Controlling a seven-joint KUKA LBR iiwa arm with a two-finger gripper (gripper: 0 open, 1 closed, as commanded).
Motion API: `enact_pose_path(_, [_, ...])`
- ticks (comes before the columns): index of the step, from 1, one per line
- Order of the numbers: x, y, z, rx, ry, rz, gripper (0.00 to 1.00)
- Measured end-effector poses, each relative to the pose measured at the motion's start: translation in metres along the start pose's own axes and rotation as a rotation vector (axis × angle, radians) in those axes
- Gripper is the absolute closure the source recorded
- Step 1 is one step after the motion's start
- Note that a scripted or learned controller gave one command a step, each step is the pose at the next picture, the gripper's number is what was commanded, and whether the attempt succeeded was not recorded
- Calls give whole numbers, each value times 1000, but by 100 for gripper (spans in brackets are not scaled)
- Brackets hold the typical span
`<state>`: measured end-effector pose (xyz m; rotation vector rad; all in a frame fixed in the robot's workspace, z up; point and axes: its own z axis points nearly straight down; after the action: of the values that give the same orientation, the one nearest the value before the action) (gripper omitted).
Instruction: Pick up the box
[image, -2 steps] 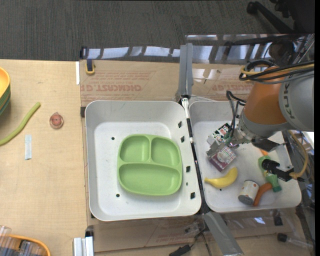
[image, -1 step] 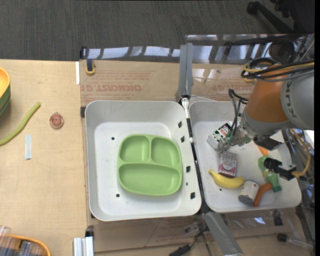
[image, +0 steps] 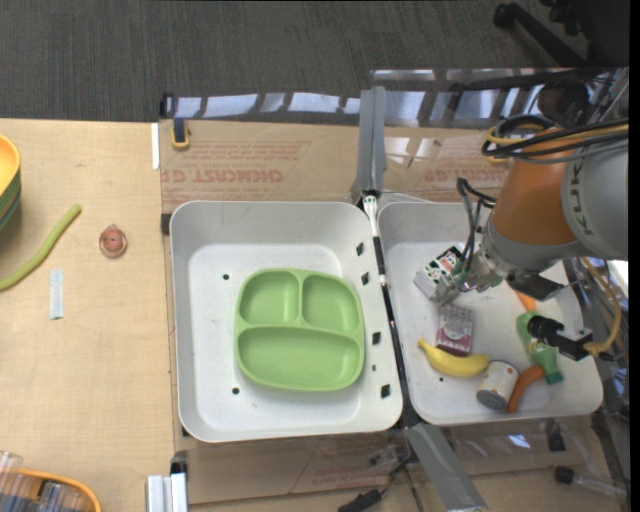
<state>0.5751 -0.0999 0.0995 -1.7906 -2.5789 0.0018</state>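
While the near edge of the counter (image: 90, 400) is mostly bare wood, the two white bins sit side by side a bit further back. Right bin (image: 440, 400): closest to the camera there's a grey-and-white cup thing (image: 496, 383) lying next to an orange carrot-like piece (image: 526, 385), then a banana (image: 455, 360) just behind, with a green bottle (image: 540, 350) off to the right. The box (image: 455, 328), small with a purplish label, lies flat just behind the banana, pretty much touching it. Left bin (image: 190, 330) has a green divided plate (image: 300, 330) in the middle. Further back in the right bin the gripper (image: 450, 283) hangs just past the box, beside a small white packet (image: 440, 268); honestly can't tell if the jaws are apart or together from this angle.
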Motion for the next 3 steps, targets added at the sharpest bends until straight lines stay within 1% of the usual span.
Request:
enact_pose_path(1, [13, -68, 8, -1, 0, -114, 0])
enact_pose_path(2, [32, -92, 9, -1, 0, 191, 0])
enact_pose_path(3, [32, -92, -27, -1, -1, 350, 0])
